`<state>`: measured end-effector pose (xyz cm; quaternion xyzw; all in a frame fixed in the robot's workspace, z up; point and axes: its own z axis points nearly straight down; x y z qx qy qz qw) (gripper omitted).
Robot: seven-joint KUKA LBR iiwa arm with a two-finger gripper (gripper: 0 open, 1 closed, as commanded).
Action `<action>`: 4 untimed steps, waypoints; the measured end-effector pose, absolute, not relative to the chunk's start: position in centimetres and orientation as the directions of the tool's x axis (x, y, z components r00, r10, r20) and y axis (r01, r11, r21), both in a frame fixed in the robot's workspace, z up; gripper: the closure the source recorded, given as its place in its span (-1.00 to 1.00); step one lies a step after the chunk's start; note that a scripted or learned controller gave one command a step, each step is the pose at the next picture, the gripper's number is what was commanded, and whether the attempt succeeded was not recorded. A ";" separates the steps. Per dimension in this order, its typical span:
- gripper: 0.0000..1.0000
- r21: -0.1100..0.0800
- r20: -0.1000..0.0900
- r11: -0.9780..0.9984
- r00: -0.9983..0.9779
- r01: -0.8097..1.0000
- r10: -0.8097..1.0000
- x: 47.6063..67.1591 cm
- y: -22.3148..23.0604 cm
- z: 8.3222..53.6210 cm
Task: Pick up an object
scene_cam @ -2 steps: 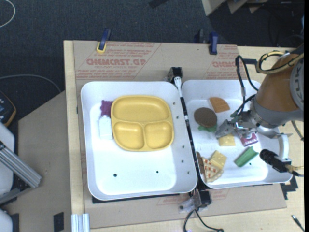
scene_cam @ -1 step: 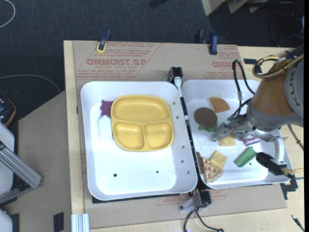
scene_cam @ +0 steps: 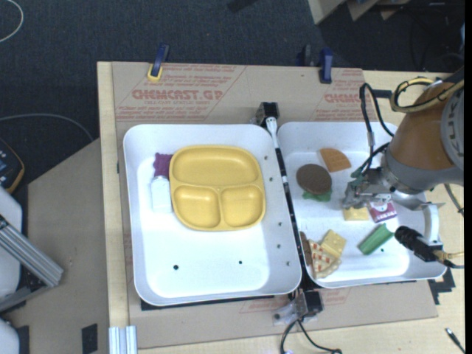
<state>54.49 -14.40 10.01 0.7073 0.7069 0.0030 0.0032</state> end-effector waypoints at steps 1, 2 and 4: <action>1.00 0.005 -0.002 0.000 0.000 1.000 1.000 54.4 -14.5 14.3; 1.00 0.009 -0.002 0.002 -0.002 1.000 1.000 55.0 -13.8 20.3; 1.00 -0.001 0.002 0.005 -0.005 1.000 1.000 54.2 -8.1 23.5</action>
